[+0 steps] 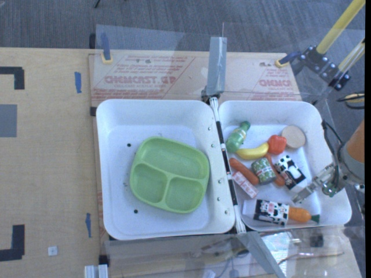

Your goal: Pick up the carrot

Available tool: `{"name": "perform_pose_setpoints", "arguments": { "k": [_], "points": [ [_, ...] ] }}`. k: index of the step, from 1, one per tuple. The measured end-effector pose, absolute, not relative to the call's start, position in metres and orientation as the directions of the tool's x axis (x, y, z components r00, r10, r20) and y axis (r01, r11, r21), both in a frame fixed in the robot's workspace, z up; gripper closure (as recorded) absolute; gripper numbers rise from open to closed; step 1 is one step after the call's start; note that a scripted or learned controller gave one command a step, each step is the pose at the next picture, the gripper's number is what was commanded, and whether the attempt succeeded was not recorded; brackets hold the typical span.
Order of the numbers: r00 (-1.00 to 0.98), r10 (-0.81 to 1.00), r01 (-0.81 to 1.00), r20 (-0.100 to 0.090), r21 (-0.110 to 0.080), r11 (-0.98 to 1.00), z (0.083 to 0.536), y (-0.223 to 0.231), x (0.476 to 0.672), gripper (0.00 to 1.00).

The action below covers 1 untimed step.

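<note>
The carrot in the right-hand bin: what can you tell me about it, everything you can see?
The carrot is a small orange toy, seemingly plastic, with a dark green stub at its right end. It lies flat, roughly level, near the right bin's front wall. Its left end meets a black-and-white carton. The gripper is just above it in the picture, not holding it.

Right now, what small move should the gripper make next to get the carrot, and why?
Probably a short shift toward the near wall of the right bin, then down. The gripper sits above and right of the carrot, not over it. The carrot lies flat along that wall, one end touching the cow-print carton, so the approach is tight.
</note>
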<state>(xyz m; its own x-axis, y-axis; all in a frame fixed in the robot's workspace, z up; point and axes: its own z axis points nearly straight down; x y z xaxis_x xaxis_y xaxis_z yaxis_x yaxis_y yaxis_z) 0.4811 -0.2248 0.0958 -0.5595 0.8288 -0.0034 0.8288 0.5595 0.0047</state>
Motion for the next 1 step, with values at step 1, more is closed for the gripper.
{"name": "perform_pose_setpoints", "arguments": {
  "k": [1],
  "points": [
    [-0.634, 0.773, 0.773, 0.002, 0.000, 0.634, 0.2245, -0.2246, 0.4792, 0.00]
  ]
}}
